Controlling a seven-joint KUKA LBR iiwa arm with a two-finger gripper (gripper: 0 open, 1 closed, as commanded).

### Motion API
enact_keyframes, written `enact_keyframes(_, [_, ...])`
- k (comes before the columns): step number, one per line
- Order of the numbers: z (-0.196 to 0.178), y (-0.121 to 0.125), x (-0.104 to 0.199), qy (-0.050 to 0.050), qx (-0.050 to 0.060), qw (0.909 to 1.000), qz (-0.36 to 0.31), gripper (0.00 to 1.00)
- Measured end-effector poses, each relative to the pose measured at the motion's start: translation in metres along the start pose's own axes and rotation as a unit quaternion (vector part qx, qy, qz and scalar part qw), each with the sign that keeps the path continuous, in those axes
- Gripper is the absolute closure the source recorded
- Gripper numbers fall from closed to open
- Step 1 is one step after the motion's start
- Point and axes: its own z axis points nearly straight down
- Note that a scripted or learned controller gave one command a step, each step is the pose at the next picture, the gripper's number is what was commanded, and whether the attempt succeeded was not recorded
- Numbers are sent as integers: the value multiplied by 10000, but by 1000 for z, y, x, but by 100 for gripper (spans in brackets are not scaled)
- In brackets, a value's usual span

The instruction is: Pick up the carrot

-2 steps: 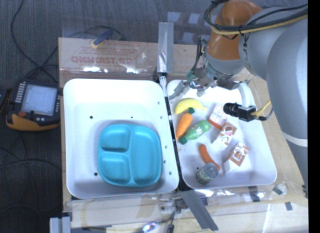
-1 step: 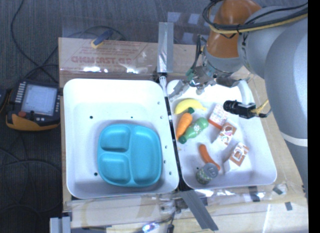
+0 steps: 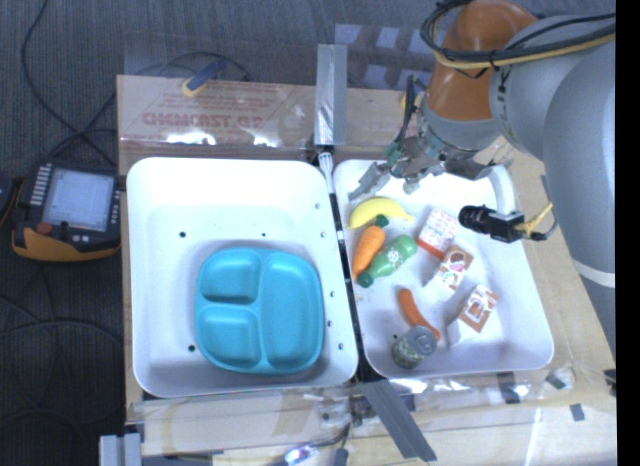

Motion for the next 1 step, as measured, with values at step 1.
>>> enact_keyframes(1, [1,18,29,14,0,10000,27,0])
